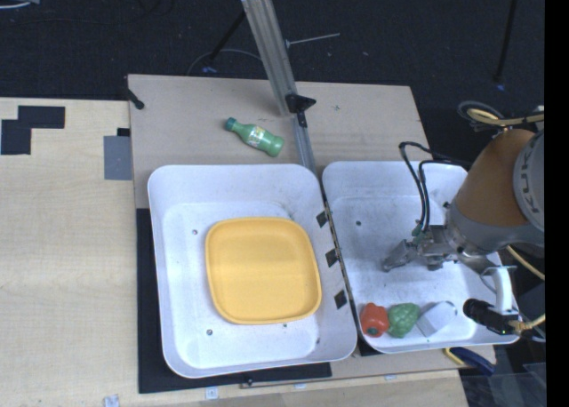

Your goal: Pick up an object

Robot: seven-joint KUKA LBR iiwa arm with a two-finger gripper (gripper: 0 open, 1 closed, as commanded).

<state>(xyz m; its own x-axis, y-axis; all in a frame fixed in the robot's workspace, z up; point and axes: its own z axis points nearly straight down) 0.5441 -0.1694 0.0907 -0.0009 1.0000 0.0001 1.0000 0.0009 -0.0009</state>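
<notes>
**A:** From the overhead camera, you have the gripper (396, 260) low over the floor of the right bin (373, 192), about mid-bin, with the arm (498, 187) coming in from the right. Whether it is spread or pressed together I cannot tell; it is too small and dark against the bin. Nothing shows between its tips, so treat it as carrying nothing.

**B:** Where are the things to pick?

**A:** All three sit along the near edge of the right bin: a red toy (373, 319), a green toy (403, 318) touching it, and a grey block (436, 317) just beside the green one. They lie nearer the camera than the gripper and a little to its right, clearly apart from it. The left bin (178, 192) holds a yellow plate (263, 269). A green bottle (255, 137) lies on its side on the bench behind the bins.

**B:** How should you go about it?

**A:** My judgement: pick one target, not the cluster. The grey block looks best, since its right side is free. Bring the gripper over it first, then descend. The near bin wall is close, so align the closing direction along the wall, not across it. The red and green toys touch, so a grasp there may nudge or drag the neighbour.

**B:** Any labels or writing?

**A:** The bottle has a pale band around its middle, but nothing on it can be read. I see no other brand or text.
</notes>
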